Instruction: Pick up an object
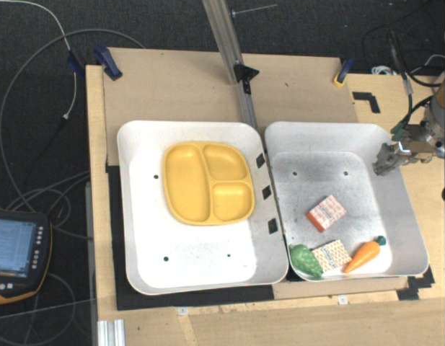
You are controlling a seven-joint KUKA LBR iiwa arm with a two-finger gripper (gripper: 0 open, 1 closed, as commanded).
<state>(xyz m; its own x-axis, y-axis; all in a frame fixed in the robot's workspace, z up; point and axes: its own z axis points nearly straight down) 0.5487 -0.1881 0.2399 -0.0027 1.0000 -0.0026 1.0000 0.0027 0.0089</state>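
While the yellow tray point(208, 182) fills the left bin point(139, 215), the right bin point(309, 139) holds a box point(326, 213), leaf point(306, 260), cracker point(332, 254) and carrot point(363, 256). The isolated box suits a straight descent. At the right rim, the tool point(386, 161) carries nothing; its opening is unclear.

**Colours and patterns on the bench**

We see a tan bench point(309, 85) bearing two white bins: the left bin point(139, 215) holds a plain yellow divided tray point(208, 182), and the right bin point(352, 186) shows grey speckled scuffing on its floor. In the right bin we note a red-and-white box point(327, 213), a cream packet with a fine checked pattern point(332, 254), a green leafy toy point(305, 260), and an orange carrot with a green tip point(363, 256). Blue clamps point(107, 61) mark the bench's far corners. The tool point(386, 163) is grey.
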